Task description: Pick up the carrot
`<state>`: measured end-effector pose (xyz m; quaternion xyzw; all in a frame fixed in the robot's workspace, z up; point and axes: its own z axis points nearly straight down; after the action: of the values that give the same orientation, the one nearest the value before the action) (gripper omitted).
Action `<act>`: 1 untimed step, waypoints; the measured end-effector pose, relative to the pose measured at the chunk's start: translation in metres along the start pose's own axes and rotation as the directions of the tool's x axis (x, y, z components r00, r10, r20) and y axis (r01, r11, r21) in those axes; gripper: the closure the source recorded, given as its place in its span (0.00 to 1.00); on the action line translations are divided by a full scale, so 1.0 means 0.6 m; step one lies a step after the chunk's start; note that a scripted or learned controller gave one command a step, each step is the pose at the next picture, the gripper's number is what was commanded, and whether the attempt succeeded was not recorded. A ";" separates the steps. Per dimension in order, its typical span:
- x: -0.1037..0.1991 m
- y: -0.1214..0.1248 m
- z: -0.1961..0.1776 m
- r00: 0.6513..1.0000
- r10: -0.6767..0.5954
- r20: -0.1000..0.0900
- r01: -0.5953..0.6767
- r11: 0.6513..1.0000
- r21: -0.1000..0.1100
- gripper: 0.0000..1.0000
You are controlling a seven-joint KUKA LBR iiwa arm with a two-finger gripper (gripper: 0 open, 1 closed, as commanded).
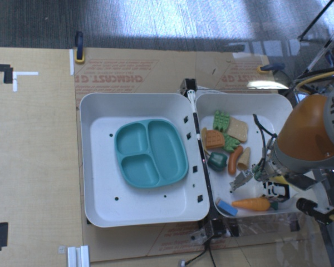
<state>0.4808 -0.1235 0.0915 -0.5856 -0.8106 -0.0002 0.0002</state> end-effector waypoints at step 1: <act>0.012 0.001 0.000 0.997 -0.080 0.001 0.080 0.997 -0.001 0.00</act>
<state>0.4794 -0.1167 0.0915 -0.5525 -0.8335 -0.0003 -0.0007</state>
